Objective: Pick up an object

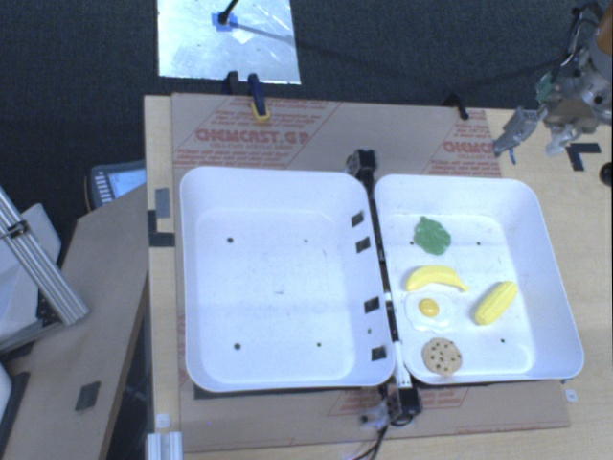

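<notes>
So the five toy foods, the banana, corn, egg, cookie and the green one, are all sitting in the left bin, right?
Not quite. The camera view shows all five in the right bin, not the left: the green piece, banana, corn, fried egg and cookie. The rest of what you said holds.
</notes>
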`<state>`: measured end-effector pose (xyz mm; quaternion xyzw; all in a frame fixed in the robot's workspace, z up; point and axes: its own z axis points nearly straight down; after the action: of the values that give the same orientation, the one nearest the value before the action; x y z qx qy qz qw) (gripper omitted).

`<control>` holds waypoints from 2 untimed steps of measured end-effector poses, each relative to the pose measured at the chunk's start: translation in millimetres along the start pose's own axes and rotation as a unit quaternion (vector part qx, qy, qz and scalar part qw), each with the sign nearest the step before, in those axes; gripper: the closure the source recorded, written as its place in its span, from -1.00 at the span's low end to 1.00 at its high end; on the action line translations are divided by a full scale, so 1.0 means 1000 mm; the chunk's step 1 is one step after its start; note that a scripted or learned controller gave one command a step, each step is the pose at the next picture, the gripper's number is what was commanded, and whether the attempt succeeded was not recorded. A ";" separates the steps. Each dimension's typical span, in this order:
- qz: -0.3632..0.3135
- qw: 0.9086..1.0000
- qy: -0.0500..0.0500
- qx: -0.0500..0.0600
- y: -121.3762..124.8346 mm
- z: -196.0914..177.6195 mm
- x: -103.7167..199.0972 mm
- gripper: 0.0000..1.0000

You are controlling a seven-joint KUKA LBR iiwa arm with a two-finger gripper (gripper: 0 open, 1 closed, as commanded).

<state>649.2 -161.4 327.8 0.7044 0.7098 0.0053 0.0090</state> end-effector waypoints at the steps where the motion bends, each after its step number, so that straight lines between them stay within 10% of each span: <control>1: 0.003 1.000 -0.002 -0.001 0.023 -0.163 -0.048 -1.00; 2: 0.000 1.000 0.001 0.006 0.023 -0.164 -0.045 1.00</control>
<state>669.1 -205.8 492.8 0.7043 0.7099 0.0016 0.0044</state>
